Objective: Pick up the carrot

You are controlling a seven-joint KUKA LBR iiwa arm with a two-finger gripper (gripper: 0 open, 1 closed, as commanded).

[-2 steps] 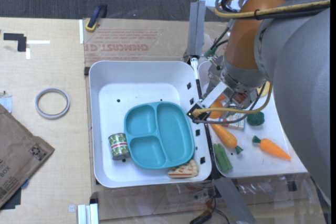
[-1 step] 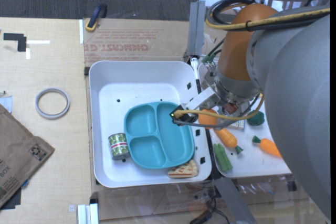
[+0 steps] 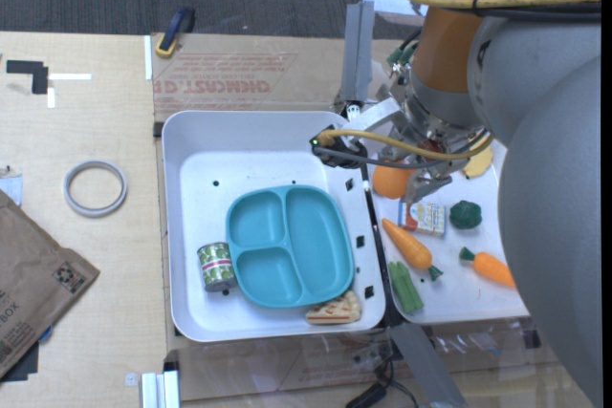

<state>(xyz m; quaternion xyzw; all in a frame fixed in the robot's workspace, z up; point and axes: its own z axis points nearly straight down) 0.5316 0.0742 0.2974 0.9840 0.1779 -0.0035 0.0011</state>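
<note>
You are in the approach step — the gripper [image 3: 427,175], fingers hidden so I cannot tell their state, must next descend onto the carrot [image 3: 405,244].

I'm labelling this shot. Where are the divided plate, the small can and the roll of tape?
divided plate [image 3: 290,246]: camera view, on the ridge between its compartments.
small can [image 3: 217,267]: camera view, on its side wall.
roll of tape [image 3: 96,170]: camera view, on its upper rim.

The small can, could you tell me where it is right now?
The small can lies in the left bin, by its left wall, touching the blue plate's left edge.
</note>
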